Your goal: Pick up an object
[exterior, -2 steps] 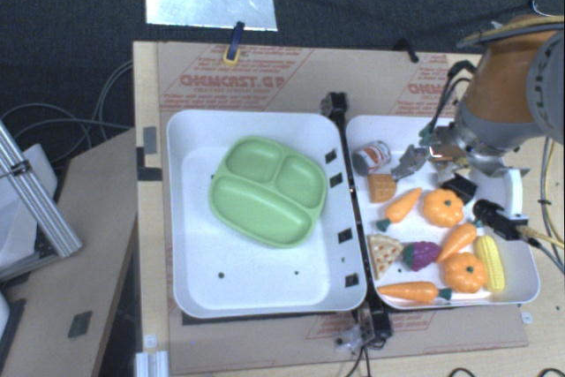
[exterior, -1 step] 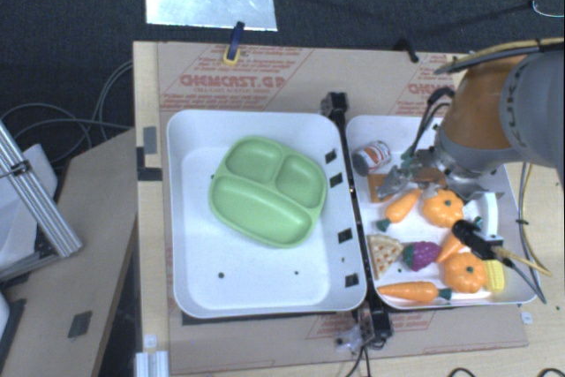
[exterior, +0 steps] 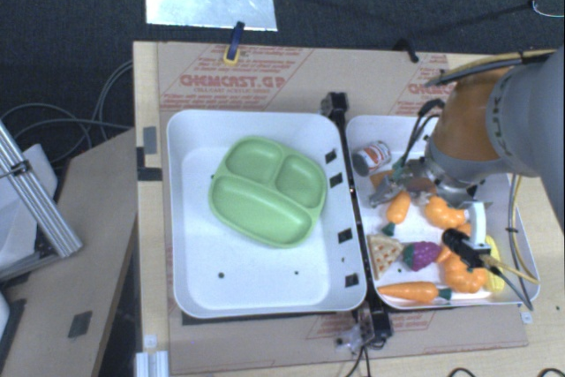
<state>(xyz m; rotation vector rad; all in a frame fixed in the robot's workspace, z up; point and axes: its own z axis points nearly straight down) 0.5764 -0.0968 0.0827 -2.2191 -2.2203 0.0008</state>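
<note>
1. Leftmost, the left bin point(exterior: 190, 190) holds a green divided plate point(exterior: 267, 190), tilted across its middle.
2. The right bin point(exterior: 388, 130) holds the toy food: a small can point(exterior: 372, 156) at the top left, a pizza slice point(exterior: 384, 253), a carrot point(exterior: 415, 290) along the near rim, and a purple piece point(exterior: 422, 254).
3. The gripper point(exterior: 395, 185) is low beside an orange piece point(exterior: 399, 207); whether it is open or closed cannot be told.
4. The arm point(exterior: 494, 124) looms over the bin's right half.

grey rounded arm point(exterior: 530, 115), orange band, black cable at the wrist.
</note>
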